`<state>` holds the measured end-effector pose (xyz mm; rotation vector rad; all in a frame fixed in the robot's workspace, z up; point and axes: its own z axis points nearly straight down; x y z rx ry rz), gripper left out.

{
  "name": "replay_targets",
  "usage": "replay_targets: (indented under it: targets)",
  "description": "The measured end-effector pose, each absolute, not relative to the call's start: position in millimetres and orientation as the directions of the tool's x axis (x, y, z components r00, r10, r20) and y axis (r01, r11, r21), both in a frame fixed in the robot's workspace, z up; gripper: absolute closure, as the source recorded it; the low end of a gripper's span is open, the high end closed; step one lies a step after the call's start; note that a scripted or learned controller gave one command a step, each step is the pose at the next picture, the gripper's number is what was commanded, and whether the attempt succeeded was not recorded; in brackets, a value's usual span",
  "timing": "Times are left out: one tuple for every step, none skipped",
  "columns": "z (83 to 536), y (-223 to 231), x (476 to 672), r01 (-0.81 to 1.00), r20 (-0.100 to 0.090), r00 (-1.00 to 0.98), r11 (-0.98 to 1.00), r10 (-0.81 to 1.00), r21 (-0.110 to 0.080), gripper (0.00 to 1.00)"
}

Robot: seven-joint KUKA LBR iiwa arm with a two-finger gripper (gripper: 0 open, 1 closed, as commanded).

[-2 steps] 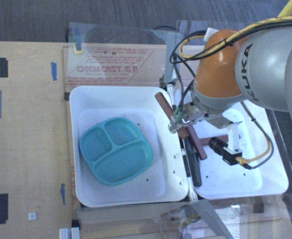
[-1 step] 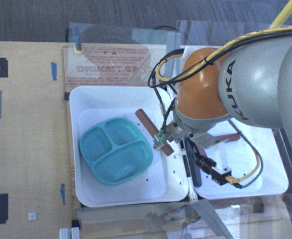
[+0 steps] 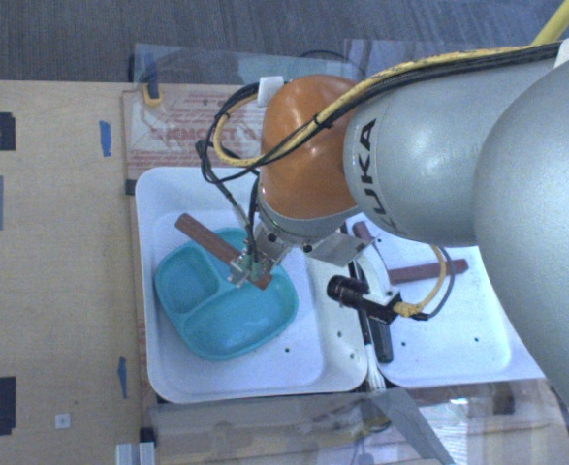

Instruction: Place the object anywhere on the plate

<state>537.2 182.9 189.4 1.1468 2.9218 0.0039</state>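
Observation:
A teal divided plate (image 3: pixel 221 308) lies in the left white bin (image 3: pixel 158 356). A brown wooden stick (image 3: pixel 205 236) slants over the plate's upper rim, its upper left end reaching past the rim. Its lower right end sits between the fingers of my gripper (image 3: pixel 249 269), which is shut on it just above the plate's middle. The orange wrist band and grey arm hide the bin's upper right part.
In the right bin (image 3: pixel 488 356) lies a second brown stick (image 3: pixel 429 272), with another short brown piece (image 3: pixel 363 231) partly hidden by the arm. The low wall between the two bins runs just right of the plate.

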Motion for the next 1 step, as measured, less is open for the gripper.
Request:
replay_targets:
  targets:
    - [189.8, 182.4, 537.5, 0.681, -0.002, -0.732, 0.732, 0.681, 0.004, 0.0]
